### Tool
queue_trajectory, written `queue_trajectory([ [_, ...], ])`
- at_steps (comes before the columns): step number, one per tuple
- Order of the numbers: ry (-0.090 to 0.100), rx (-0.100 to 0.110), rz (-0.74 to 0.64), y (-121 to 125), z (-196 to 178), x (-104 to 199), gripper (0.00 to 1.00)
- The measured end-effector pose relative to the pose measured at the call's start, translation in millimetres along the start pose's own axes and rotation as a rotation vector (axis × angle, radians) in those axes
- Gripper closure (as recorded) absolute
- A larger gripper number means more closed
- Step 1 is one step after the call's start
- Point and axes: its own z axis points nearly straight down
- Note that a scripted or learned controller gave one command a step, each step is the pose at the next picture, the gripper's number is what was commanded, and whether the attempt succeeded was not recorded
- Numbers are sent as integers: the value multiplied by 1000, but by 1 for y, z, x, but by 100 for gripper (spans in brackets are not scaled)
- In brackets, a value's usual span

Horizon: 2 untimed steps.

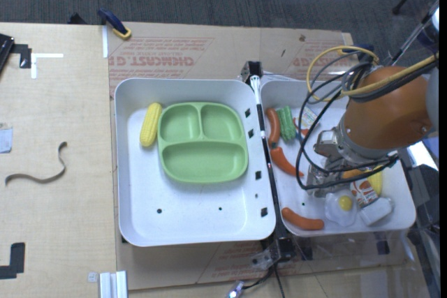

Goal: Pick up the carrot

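Carrot [284, 161] lies in right bin [290, 91], near its left wall, below a sausage [272, 126] and green item [286, 123]. Hand [327, 181] sits just right of it; cannot tell its grip. Left bin [133, 216] holds green tray [203, 142], corn [149, 124].

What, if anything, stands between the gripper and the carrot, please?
No other toy lies between them. The carrot lies by the right bin's left wall, and the gripper is just to its right. The arm's own black cables loop across the gap.
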Motion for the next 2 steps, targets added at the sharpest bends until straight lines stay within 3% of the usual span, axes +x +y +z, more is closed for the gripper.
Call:
queue_trajectory([
  [1, 1, -5, -370, 22, 1, 13, 100],
  [2, -1, -1, -180, -2, -100, -50, 100],
])
